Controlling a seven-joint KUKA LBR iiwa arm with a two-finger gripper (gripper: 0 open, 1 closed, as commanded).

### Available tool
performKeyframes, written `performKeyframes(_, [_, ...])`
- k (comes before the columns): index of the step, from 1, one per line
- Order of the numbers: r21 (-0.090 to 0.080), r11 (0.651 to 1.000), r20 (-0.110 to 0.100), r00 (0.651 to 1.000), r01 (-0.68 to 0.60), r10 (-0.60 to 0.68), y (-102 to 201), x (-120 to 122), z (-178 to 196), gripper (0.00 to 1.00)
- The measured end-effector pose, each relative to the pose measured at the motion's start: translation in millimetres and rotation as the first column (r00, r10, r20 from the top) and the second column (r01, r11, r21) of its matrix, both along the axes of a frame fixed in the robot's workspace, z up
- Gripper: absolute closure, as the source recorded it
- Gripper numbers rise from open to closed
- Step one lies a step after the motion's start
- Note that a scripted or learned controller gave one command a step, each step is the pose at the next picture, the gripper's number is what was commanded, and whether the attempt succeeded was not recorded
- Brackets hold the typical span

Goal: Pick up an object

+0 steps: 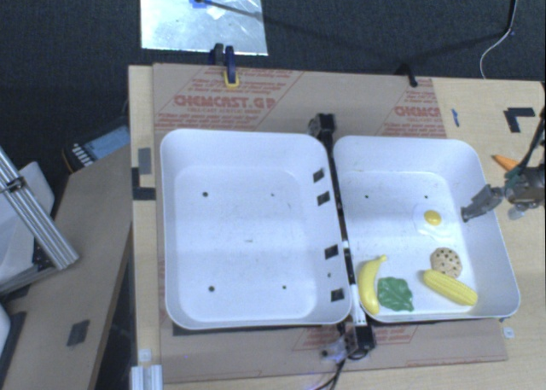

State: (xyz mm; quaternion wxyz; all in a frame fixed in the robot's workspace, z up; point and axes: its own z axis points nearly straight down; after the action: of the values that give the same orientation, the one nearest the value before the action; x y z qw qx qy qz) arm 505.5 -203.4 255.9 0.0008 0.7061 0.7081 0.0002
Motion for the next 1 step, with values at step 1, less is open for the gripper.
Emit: performKeyframes(1, [-0.002, 1.000, 0.018, 1.000, -0.010, 0.010, 66.2, -16.9, 160.3, 0.00])
